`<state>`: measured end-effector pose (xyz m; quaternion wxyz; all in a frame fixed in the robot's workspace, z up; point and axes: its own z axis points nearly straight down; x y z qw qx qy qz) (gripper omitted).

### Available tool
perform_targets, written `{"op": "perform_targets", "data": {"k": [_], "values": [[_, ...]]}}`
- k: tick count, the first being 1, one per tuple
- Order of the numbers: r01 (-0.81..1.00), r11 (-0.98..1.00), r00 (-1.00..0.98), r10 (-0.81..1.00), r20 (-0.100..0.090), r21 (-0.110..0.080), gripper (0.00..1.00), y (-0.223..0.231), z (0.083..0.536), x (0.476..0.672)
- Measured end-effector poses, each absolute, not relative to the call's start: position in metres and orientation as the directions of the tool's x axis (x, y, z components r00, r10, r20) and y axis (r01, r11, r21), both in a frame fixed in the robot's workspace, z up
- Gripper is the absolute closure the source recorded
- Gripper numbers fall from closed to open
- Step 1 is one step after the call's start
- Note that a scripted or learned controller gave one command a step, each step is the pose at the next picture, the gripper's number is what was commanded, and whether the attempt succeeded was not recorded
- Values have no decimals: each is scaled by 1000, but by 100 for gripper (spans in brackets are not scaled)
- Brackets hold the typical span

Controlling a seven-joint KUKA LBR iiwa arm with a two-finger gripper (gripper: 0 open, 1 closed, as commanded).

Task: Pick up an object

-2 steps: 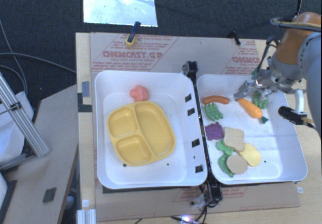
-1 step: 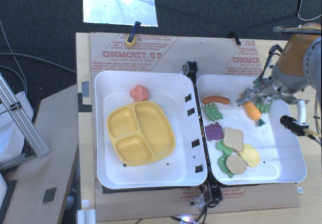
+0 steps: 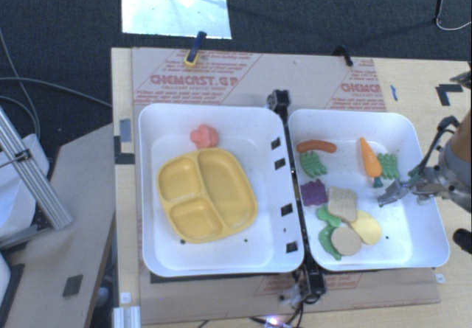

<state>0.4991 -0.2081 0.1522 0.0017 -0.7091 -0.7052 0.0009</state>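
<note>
The right bin point(image 3: 424, 245) holds several toy foods: a red sausage point(image 3: 316, 147), an orange carrot point(image 3: 369, 158), a green leafy piece point(image 3: 313, 164), purple grapes point(image 3: 313, 192), a tan bread slice point(image 3: 342, 203), a yellow piece point(image 3: 366, 229), a round tan piece point(image 3: 346, 241) and a green pod point(image 3: 327, 233). Another green piece point(image 3: 388, 165) lies just right of the carrot. My gripper point(image 3: 400, 191) hangs low over the right side of this bin, right of the bread slice and below the carrot. Nothing is seen held in it.
The left bin point(image 3: 147, 142) contains a yellow divided tray point(image 3: 206, 194) and a pink piece point(image 3: 204, 136) behind it. A black clip strip point(image 3: 289, 179) runs along the wall between the bins. The arm point(image 3: 453, 172) enters over the right bin's right rim.
</note>
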Motion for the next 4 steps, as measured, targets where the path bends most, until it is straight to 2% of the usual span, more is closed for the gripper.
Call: {"op": "perform_targets", "data": {"k": [1, 2, 3, 4], "values": [[1000, 11, -11, 1000, -3, 21, 0, -133, 369, 489], [1000, 3, -3, 1000, 3, -11, 0, -123, 182, 512], [1000, 10, -10, 1000, 4, -2, 0, -48, 184, 487], [1000, 6, -6, 1000, 1, 1, 0, -41, 184, 487]]}}
